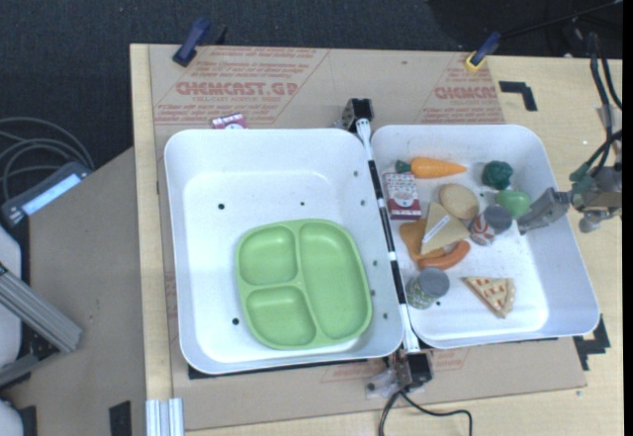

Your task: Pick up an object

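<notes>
Gripper: I see 1 dull grey, blocky finger piece, angular at its tip.
Wrist hardware: I make out grey metal parts with greenish wiring around them.
Cables: thin dark cables loop above it.

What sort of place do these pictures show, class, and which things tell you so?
Probably a robotics lab test bench: two white bins clamped on a board, toy food such as a carrot, and a gripper reaching in.

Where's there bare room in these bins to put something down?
Left bin: bare floor along its far wall and left side, around the green divided plate. Right bin: crowded in the middle, from carrot to waffle piece; a bare strip along its near edge.
</notes>
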You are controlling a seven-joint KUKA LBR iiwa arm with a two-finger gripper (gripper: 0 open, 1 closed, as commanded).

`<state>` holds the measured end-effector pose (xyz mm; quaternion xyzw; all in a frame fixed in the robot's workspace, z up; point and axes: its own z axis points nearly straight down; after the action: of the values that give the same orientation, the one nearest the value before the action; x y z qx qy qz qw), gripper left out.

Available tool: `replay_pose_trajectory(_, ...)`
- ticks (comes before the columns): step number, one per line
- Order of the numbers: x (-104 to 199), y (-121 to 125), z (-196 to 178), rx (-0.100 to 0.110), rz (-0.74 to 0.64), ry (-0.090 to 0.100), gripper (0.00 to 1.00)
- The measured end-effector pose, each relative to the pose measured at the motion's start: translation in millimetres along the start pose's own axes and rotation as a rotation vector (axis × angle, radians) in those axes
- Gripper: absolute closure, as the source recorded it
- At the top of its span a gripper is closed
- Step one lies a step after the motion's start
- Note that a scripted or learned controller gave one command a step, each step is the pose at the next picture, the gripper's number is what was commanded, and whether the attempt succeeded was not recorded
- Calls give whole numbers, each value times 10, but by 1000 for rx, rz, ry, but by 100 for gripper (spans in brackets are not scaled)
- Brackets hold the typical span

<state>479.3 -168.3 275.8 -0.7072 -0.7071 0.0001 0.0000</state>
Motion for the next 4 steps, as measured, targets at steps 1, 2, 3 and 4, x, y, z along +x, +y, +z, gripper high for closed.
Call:
replay_pose_trajectory(1, -15, 160, 1913, -1, 0, 0, 0)
replay_pose_trajectory(2, 43, 1347, 1907, -2, -1, 0, 0)
replay_pose_trajectory(3, 41, 1355, 1803, -5, -2, -2, 100)
replay_pose_trajectory(4, -37, 1062, 1137, -3, 0, -2, 100)
